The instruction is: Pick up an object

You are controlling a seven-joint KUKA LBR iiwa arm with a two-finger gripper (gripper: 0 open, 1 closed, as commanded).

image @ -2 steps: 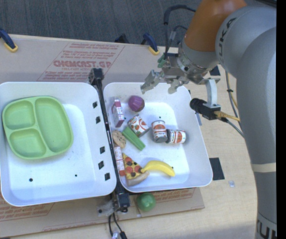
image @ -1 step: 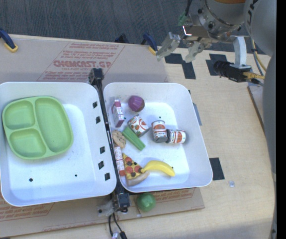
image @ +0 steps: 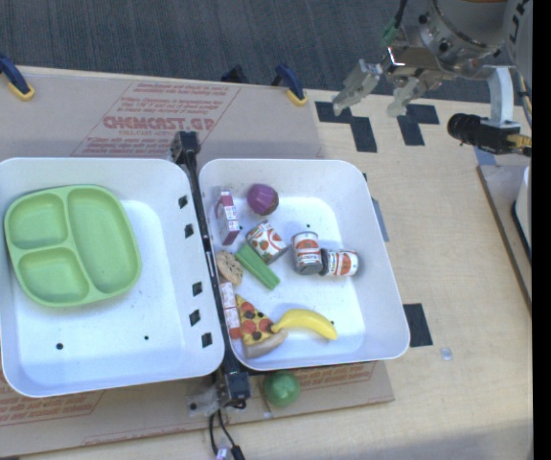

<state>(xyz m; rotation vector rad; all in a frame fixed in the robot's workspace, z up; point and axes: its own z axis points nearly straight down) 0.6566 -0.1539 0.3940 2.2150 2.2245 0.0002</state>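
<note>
— 2 bins sit side by side, and the gripper (image: 382, 86) hangs high, beyond the far rim of the right bin (image: 376, 286). Which step does that make it?

— The approach, by the look of it. Nothing is between the fingers; they are spread apart and hold nothing. No object is lifted yet.

— What does the next move call for?

— The arm would need to travel toward the near-left, over the right bin, choose 1 item and descend on it. The banana (image: 306, 323) lies fairly apart near the front; the 2 cans (image: 323, 257) touch each other, so a grasp there looks harder.

— And the rest of that bin?

— A purple ball (image: 263, 198) near the back, a third can (image: 267, 241) just beside a green block (image: 257, 267), a pizza slice (image: 253, 328) at the front-left corner, and a cookie (image: 229, 267) along the left wall.

— The left bin (image: 160, 348)?

— It holds 1 green divided plate (image: 71, 245) with 3 compartments. A green round object (image: 281, 388) sits outside, just in front of the right bin.
</note>
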